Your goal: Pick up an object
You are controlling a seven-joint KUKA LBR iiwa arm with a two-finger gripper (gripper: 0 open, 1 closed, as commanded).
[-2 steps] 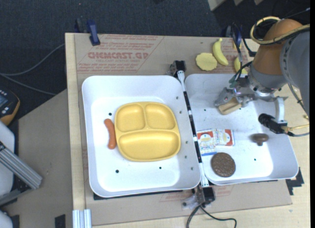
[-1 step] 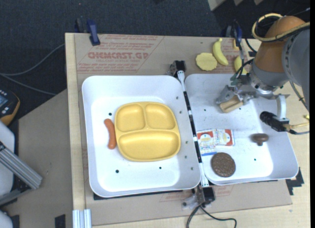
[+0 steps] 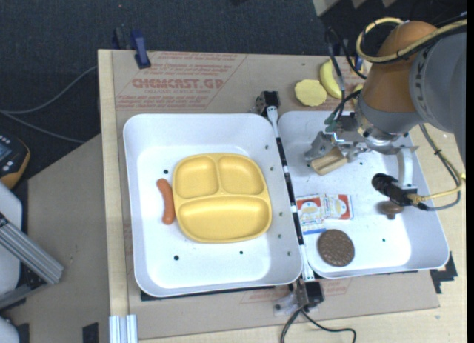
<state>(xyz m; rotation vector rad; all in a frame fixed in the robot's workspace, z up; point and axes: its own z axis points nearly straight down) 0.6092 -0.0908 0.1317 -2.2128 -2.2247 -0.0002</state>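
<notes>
Gripper (image 3: 332,150) low in right bin (image 3: 422,256), fingers closed on tan block (image 3: 328,163) w/ block just above floor (maybe touching). Below: snack packet (image 3: 323,211), brown cookie (image 3: 336,247). Left bin (image 3: 141,186): yellow tray (image 3: 221,197), orange hot dog (image 3: 167,201).

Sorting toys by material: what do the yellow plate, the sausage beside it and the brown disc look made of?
Plate: likely moulded plastic, smooth, faint sheen, three compartments. Sausage: probably toy plastic or rubber, uniform orange, slightly glossy. Disc: unclear, matte mottled brown, perhaps plastic or foam.
</notes>
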